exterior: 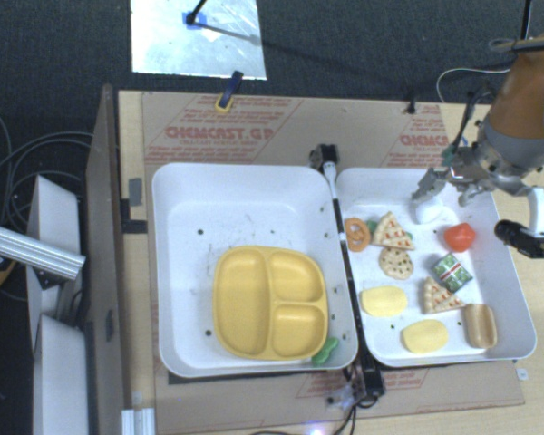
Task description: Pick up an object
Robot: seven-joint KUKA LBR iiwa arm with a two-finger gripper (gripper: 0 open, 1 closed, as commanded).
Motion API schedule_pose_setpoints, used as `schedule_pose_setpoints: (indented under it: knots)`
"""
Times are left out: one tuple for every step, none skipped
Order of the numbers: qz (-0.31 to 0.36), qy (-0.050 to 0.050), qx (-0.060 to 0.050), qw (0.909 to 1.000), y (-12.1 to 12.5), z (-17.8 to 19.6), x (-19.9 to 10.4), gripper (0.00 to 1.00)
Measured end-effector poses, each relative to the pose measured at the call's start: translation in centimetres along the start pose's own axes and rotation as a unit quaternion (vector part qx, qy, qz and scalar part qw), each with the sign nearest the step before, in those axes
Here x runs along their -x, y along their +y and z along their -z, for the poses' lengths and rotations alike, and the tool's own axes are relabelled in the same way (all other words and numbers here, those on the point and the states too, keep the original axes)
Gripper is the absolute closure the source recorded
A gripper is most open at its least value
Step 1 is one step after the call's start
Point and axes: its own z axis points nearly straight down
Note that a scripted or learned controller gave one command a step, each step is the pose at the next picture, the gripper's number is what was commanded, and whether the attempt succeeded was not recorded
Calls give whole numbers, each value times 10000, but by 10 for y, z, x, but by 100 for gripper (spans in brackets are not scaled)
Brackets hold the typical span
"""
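Hovering over the right bin (517,329), my pincer (449,187) spreads open above a white object (428,212), tomato (460,236) and pizza slices (392,232) nearby.

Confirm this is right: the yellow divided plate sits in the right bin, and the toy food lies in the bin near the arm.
Not quite. The camera view shows the yellow divided plate in the left bin, not the right. The toy food does lie in the right bin, near the arm.

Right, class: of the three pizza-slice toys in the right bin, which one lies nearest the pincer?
The topmost pizza-slice toy, beside the orange ring. The other two lie lower in the bin, farther from the pincer.
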Motion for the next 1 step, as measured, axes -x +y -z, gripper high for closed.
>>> schedule_pose_setpoints:
  knots:
    - [-49,9,-35,10000,-70,-111,55,0]
